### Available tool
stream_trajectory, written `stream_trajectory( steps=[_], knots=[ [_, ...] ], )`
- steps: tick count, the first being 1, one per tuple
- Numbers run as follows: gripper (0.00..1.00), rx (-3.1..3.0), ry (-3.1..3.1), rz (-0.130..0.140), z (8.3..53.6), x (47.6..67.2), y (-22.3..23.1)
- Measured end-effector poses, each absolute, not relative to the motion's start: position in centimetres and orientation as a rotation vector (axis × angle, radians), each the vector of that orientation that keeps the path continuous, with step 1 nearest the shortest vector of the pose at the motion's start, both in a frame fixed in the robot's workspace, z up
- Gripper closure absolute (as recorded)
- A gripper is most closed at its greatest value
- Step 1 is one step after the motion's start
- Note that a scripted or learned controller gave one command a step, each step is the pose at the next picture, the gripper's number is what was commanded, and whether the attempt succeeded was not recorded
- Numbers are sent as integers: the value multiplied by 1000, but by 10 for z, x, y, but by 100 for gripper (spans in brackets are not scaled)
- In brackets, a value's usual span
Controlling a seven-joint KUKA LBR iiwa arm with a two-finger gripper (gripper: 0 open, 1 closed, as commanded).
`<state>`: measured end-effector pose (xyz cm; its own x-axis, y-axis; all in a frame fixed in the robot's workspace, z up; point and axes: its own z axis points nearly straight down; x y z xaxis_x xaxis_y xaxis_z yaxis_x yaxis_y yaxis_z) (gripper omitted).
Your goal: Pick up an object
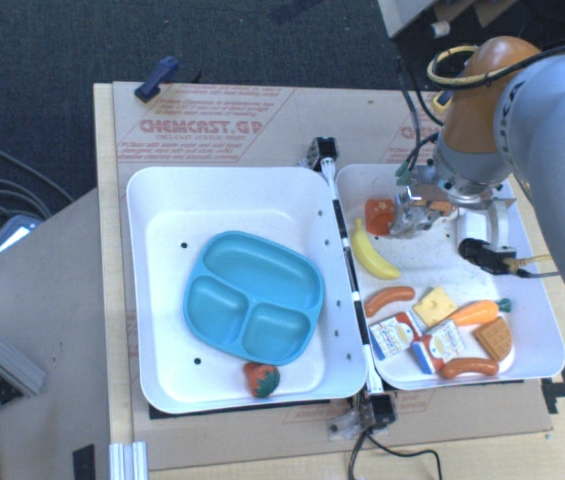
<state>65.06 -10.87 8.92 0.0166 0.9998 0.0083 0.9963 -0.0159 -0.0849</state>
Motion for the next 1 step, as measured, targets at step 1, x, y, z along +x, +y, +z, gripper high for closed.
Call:
stream_trajectory(
  steps=[1],
  knots=[
    [0,-2191,-2156,83,89,650,-108]
  ],
)
